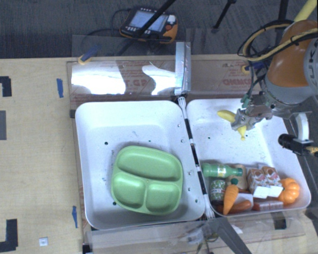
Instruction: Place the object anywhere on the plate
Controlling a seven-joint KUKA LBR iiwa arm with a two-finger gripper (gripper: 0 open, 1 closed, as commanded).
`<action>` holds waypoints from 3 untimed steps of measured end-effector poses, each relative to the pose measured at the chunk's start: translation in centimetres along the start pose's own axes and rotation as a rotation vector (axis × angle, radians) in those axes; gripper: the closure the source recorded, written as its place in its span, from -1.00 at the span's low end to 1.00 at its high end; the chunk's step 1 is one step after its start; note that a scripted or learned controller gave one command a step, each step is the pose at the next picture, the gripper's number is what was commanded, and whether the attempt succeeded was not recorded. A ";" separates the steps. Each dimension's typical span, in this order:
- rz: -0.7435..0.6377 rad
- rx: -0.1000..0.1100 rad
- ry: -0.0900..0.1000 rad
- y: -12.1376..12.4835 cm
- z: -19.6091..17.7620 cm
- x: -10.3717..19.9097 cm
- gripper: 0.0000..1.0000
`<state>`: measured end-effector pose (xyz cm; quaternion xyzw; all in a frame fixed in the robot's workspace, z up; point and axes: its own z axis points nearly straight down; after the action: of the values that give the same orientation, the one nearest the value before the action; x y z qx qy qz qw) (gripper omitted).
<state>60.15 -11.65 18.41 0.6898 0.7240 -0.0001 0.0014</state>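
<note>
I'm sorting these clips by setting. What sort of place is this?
Probably a robotics lab test bench, not a kitchen: two white bins sit on a taped worktop, toy food is heaped in the right bin, and a handheld control pendant lies on the carpet behind.

You see the end effector (245,120) low over the right bin (286,150), at a yellow banana (228,115) near its far wall. A green bottle (222,171), carrot (231,197) and orange (289,191) crowd that bin's near end. The green plate (146,178) sits in the left bin (96,132).
</note>
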 end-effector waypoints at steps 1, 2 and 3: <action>0.101 0.005 0.004 -5.5 0.0 3.9 1.00; 0.275 0.008 0.003 -6.4 0.0 11.5 1.00; 0.185 0.007 0.003 -10.5 0.0 17.0 1.00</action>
<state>48.81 4.80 18.36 0.7538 0.6571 -0.0016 -0.0019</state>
